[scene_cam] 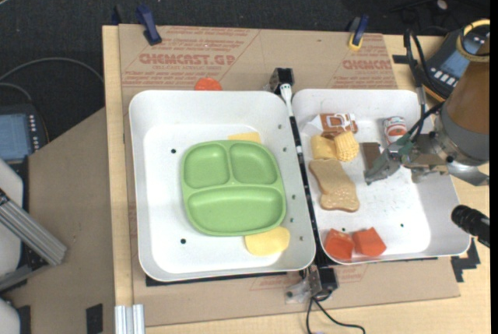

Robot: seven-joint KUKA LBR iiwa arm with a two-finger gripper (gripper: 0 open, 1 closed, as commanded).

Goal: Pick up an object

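In the right bin (436, 243), the gripper (379, 165) hovers just right of the tan bread slice (334, 186), whether its jaws are apart one cannot tell; the slice looks light, stiff and flat, best pinched across its narrow edges.

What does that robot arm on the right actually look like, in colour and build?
The arm is a thick rounded body, grey, with an orange-brown section and a yellow ring near the top. Black cables run along it. It ends in a small dark metal gripper with two thin fingers.
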